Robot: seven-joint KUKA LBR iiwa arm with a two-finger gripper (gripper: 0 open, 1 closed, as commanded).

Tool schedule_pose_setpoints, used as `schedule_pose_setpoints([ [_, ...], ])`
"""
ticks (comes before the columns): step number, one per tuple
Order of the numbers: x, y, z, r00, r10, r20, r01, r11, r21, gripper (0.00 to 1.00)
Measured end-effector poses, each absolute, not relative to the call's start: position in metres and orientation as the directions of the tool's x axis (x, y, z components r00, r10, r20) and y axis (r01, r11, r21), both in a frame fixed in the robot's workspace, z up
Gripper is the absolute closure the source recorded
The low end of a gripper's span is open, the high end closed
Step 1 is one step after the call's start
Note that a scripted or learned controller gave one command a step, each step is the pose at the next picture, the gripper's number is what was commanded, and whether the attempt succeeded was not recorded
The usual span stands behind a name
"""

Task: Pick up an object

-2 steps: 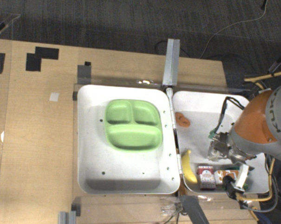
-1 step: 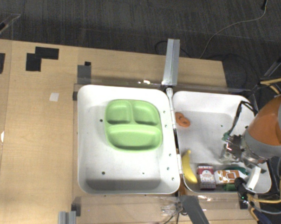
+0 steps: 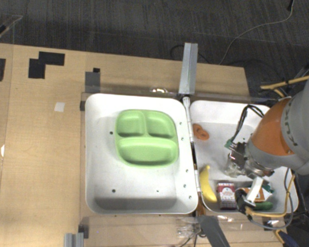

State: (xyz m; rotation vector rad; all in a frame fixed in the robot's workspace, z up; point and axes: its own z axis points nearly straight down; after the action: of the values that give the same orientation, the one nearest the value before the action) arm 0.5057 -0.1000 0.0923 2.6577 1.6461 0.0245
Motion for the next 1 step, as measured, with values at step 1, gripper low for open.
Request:
schedule_pose_setpoints([
  [1,0.5047,-0.1028,0.0919,0.449,0.893,0.002,0.893,-0.449,0.021,0.00],
])
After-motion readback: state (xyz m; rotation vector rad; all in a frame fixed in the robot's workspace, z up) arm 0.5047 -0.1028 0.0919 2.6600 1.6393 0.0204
